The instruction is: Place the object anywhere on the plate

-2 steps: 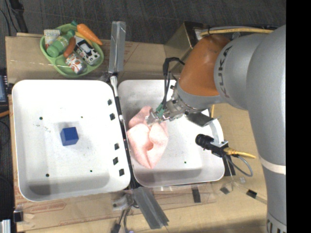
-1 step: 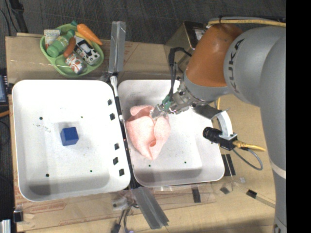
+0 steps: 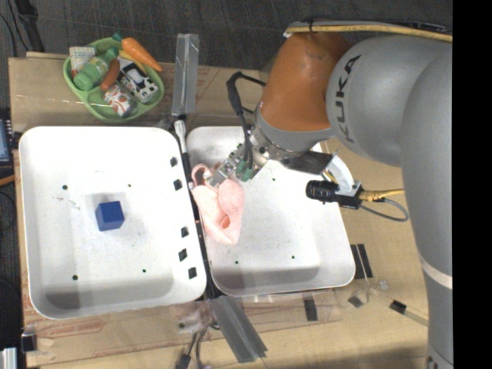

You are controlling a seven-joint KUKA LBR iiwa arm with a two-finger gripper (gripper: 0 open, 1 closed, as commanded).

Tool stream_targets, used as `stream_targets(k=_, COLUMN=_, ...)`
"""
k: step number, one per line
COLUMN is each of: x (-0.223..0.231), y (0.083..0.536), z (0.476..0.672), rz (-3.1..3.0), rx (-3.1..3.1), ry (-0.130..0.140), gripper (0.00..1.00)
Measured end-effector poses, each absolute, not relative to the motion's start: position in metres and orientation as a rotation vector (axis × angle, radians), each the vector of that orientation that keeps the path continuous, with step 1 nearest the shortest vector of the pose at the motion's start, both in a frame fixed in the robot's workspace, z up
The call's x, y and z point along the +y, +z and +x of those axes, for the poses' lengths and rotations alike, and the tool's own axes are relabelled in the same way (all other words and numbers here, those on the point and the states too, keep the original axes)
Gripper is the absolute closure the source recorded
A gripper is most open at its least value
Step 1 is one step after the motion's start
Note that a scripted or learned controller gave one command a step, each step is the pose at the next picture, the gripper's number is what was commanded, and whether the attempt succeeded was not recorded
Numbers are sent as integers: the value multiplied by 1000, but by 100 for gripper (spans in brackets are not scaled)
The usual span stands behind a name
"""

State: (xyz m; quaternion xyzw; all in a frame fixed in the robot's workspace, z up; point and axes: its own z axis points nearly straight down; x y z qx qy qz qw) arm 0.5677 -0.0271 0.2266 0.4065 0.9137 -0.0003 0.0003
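A blue cube (image 3: 110, 214) lies in the left bin (image 3: 46, 152), left of its middle. A pale pink, flat, floppy-looking thing (image 3: 221, 206) lies in the right bin (image 3: 323, 252) against its left wall, with a small pink loop at its upper end. My gripper (image 3: 225, 173) is low over the upper end of the pink thing, touching or nearly touching it. The wrist and the orange band (image 3: 296, 83) above it hide the back part of the right bin.
A green bowl (image 3: 81, 98) with toy food, among it a carrot, stands on the bench behind the left bin. A grey bar (image 3: 184, 68) runs between the bins at the back. A black cable plug (image 3: 332, 192) hangs over the right bin's right side.
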Motion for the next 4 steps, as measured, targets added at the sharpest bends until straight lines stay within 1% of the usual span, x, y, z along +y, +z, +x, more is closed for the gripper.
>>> stream_targets(k=1, x=22, y=218, z=577, rz=673, rx=3069, ry=-2, gripper=100)
stream_targets(k=2, x=62, y=219, z=584, rz=44, rx=3137, ry=0, gripper=100)
stream_targets(k=3, x=104, y=221, z=589, rz=-12, rx=3138, ry=0, gripper=100)
stream_targets(k=4, x=156, y=217, z=594, rz=-14, rx=3139, ry=-1, gripper=100)
